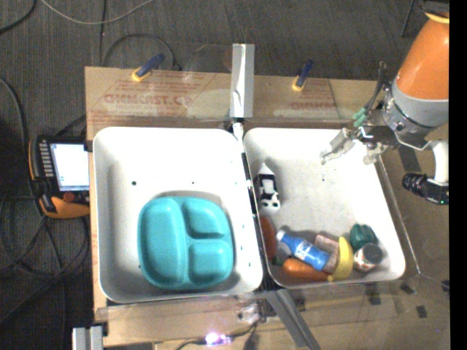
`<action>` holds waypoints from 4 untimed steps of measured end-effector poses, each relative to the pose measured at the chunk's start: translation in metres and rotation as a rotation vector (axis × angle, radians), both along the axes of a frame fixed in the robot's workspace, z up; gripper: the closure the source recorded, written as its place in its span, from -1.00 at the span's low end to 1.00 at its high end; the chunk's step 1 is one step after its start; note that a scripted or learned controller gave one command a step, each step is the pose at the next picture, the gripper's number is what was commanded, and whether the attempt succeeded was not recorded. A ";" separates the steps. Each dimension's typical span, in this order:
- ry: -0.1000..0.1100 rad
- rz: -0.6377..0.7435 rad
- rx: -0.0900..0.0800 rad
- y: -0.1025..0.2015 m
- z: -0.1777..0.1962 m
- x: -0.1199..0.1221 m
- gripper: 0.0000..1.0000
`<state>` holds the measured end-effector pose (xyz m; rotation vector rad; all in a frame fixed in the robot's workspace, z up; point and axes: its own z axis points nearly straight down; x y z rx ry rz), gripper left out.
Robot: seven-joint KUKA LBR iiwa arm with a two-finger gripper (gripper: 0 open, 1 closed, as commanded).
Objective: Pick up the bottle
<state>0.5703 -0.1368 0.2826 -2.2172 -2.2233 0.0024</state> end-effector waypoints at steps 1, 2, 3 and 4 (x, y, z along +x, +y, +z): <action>0.003 -0.079 0.001 0.011 -0.119 -0.073 -1.00; -0.025 -0.032 -0.005 0.033 -0.180 -0.078 -1.00; -0.016 -0.037 -0.001 -0.032 -0.193 -0.081 -1.00; -0.019 -0.037 -0.003 -0.033 -0.183 -0.080 1.00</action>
